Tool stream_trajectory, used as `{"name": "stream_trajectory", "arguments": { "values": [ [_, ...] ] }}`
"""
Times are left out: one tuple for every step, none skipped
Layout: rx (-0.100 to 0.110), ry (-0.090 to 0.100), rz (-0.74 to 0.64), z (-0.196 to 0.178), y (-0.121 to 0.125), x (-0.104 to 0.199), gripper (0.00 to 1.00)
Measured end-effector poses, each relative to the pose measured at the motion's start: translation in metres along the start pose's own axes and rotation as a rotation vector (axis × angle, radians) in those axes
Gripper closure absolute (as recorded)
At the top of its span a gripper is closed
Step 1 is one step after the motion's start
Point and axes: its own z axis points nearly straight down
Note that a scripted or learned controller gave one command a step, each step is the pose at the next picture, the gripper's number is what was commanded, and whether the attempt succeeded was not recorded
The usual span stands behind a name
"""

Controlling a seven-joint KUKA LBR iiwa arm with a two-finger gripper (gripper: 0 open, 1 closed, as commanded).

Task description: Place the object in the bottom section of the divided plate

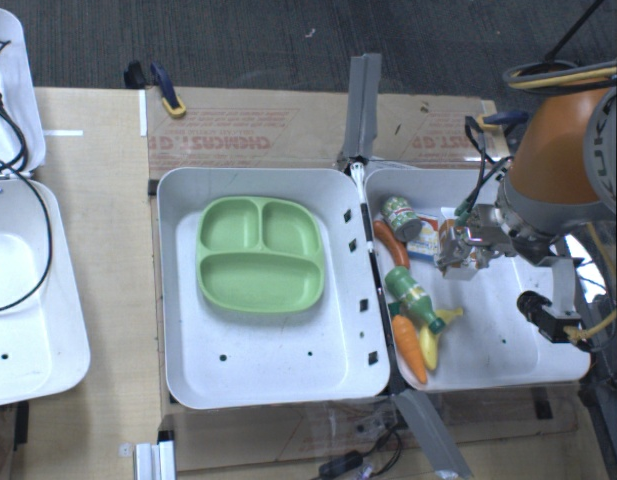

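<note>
Camera view, for your record. Item: green divided plate [260, 255], lying in the left bin [178, 298]; its wide bottom section faced the near edge. Item: right bin [508, 353], which held a can [399, 213], sausage [391, 244], green bottle [412, 298], banana [432, 334] and carrot [409, 348] along its left wall. Item: gripper [456, 255], low over that bin just right of the can, arm reaching from the right. You could not tell its grasp; the plate lay well left.

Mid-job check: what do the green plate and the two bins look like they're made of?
Plate: looks like matte moulded plastic, one even pale green with soft rounded dividers. Bins: probably smooth white plastic, thin rounded rims with a faint sheen, though coated metal can't be ruled out.
</note>
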Motion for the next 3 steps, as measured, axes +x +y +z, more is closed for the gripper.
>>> {"name": "stream_trajectory", "arguments": {
  "values": [
    [0.003,-0.001,-0.044,0.001,-0.013,0.099,1.00],
    [0.000,-0.001,-0.288,-0.039,-0.041,0.180,1.00],
    [0.000,-0.001,-0.288,-0.039,-0.041,0.180,0.00]
  ]
}}
